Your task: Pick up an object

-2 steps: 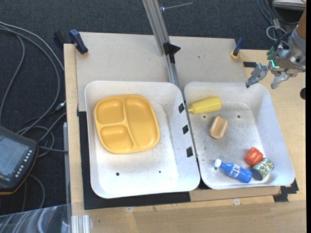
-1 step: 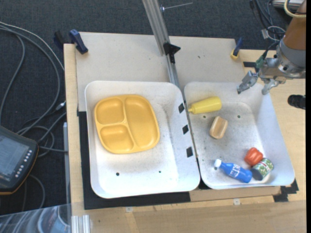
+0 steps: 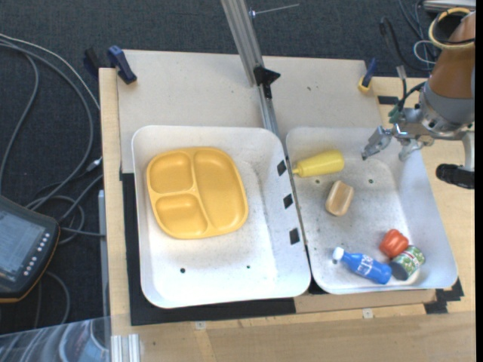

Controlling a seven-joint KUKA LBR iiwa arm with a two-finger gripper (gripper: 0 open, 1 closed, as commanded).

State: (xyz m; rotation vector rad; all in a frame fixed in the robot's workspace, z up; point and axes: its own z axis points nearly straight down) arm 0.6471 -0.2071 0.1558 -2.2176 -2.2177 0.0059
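The two-finger gripper (image 3: 386, 143) hangs at the upper right, fingers spread and holding nothing. The nearest object, a yellow plastic mustard bottle (image 3: 318, 164), lies just left in the right white bin (image 3: 423, 202); I would centre over its body before descending.

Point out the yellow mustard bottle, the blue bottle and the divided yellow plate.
yellow mustard bottle (image 3: 320, 164), camera view, middle of its body.
blue bottle (image 3: 367, 267), camera view, its blue body.
divided yellow plate (image 3: 198, 192), camera view, its centre ridge.
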